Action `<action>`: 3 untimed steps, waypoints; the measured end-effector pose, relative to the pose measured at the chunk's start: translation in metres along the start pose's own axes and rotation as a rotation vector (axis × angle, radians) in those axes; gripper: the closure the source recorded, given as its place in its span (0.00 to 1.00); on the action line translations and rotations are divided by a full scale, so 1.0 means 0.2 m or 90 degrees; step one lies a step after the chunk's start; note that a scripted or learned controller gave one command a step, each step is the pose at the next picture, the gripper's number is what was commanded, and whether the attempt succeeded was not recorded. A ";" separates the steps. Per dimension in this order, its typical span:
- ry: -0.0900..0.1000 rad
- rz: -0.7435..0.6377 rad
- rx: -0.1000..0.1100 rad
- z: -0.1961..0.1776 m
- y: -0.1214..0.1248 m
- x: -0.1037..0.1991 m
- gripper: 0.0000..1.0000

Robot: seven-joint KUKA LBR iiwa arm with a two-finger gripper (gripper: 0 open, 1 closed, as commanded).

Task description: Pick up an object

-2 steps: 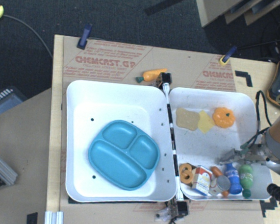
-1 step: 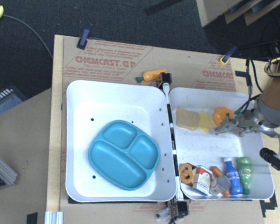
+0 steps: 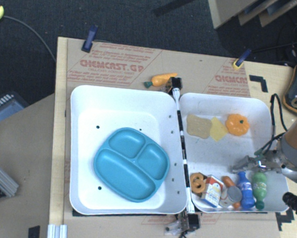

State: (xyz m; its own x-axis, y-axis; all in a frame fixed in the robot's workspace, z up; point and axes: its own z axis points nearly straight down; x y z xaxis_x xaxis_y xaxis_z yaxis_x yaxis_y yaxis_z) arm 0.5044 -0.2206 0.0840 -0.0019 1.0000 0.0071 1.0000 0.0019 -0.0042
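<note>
The right bin [image 3: 218, 104] holds a tan bread slice [image 3: 198, 126], a yellow cheese piece [image 3: 218, 130] and an orange pumpkin toy [image 3: 237, 124] at the back. Along its front lie a pretzel [image 3: 198, 182], a small carton [image 3: 213, 192], a blue bottle [image 3: 245, 189] and a green bottle [image 3: 259, 185], packed close together. My gripper [image 3: 249, 164] hangs low over the right side of this bin, just above the top of the blue bottle and left of the green one. Nothing shows held in it.
The left bin [image 3: 86, 110] bears a blue divided plate [image 3: 131, 164]. An orange-handled tool [image 3: 163, 80] lies on the board behind the bins. The arm [image 3: 296, 148] crosses the right bin's right rim. Blue clamps [image 3: 89, 38] hold the board's back edge.
</note>
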 end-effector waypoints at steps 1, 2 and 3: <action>0.000 -0.002 -0.003 0.00 0.35 0.01 0.00; -0.005 0.001 -0.003 0.00 0.02 0.03 0.00; -0.005 0.000 -0.005 -0.39 0.43 0.09 0.00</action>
State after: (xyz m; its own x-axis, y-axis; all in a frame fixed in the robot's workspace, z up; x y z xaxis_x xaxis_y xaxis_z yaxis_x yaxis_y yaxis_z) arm 0.5902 -0.2038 0.1623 -0.0017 1.0000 -0.0011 1.0000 0.0017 0.0043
